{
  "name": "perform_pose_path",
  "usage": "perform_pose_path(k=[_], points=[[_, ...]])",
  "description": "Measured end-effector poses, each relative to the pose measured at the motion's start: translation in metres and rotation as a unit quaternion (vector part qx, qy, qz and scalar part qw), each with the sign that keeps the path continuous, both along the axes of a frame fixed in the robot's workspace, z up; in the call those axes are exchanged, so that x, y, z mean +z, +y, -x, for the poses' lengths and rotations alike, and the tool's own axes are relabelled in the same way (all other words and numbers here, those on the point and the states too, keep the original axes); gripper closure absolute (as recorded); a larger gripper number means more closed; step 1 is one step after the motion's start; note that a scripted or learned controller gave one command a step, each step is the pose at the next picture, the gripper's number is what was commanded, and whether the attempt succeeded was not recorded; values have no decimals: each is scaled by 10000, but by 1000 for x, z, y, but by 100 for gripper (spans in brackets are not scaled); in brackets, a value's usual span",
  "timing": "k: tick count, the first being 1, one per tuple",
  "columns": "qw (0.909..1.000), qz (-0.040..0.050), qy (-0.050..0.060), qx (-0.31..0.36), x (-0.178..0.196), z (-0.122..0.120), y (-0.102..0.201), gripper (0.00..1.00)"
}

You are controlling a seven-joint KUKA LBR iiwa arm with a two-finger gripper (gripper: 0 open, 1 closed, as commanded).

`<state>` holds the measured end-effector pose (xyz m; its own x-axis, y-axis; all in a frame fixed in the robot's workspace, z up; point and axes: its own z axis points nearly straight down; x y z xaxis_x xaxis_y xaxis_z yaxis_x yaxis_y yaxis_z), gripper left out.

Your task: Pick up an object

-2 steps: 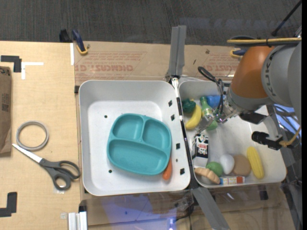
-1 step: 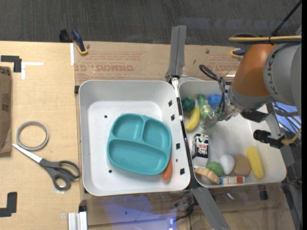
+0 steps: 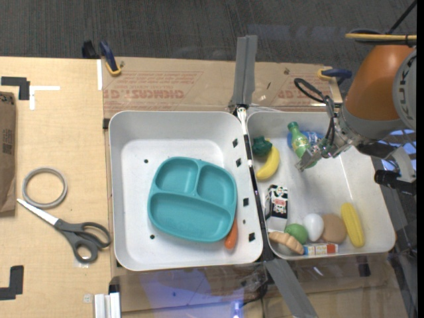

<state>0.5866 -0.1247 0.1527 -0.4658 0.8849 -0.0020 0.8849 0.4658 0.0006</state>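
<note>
Green plastic bottle (image 3: 298,138) lies at the far end of the right bin (image 3: 375,197), touching the gripper (image 3: 311,156), whose fingers seem closed around its lower end; a banana (image 3: 267,165) lies just left.

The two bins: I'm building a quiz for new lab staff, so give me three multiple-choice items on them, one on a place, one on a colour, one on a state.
1. Where does the divided plate lie?
A. left bin
B. right bin
C. on the bench

2. What colour is the plate?
A. red
B. teal
C. yellow

3. How does the corn cob lie?
A. standing upright
B. flat in the right bin
C. between the fingers of the gripper

Answers: 1 A, the plate rests on the left bin's floor. 2 B, its surface is teal. 3 B, it lies flat, apart from the gripper.
</note>
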Motion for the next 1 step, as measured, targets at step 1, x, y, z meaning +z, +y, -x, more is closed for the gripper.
perform_pose_path(k=[1], points=[[9923,-4,23,-1241,-59,-4,-47,100]])
